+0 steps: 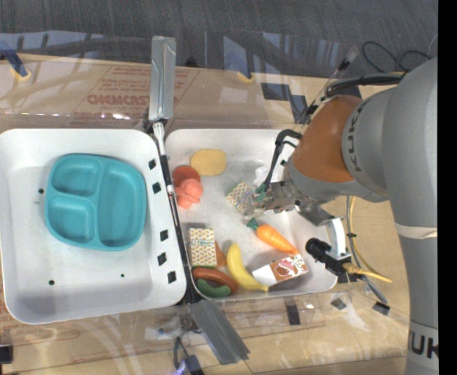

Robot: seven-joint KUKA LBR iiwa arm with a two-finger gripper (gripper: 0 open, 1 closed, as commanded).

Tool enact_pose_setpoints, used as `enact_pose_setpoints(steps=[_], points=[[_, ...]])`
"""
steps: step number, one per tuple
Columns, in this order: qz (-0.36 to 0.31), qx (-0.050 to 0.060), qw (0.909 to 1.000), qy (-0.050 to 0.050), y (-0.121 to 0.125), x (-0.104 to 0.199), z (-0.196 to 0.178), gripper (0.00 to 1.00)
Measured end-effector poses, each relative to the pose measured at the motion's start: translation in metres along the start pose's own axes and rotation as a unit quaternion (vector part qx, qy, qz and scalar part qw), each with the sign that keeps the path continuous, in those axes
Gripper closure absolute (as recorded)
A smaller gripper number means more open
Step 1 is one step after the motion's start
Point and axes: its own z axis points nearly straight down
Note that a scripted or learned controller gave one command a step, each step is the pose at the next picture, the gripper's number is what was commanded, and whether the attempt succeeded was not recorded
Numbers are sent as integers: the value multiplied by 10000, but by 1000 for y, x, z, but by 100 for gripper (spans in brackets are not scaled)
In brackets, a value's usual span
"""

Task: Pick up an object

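Right bin (212, 141): gripper (261, 200) beside carrot (273, 237)

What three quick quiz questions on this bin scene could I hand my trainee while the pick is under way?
1. True or false: the teal three-compartment plastic plate lies in the left white bin.
2. Which toy lies closest below the end effector? A) the orange plastic carrot B) the round yellow potato-like piece C) the yellow plastic banana
3. Fill in: the small red-and-white carton lies near the ____ corner of the right white bin, as the camera sees it.

Key: 1 true. 2 A. 3 lower right.
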Motion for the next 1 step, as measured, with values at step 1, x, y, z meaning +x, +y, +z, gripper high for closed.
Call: enact_pose_setpoints(steps=[1], points=[[-1, 3, 10000, 0, 0, 0, 0, 0]])
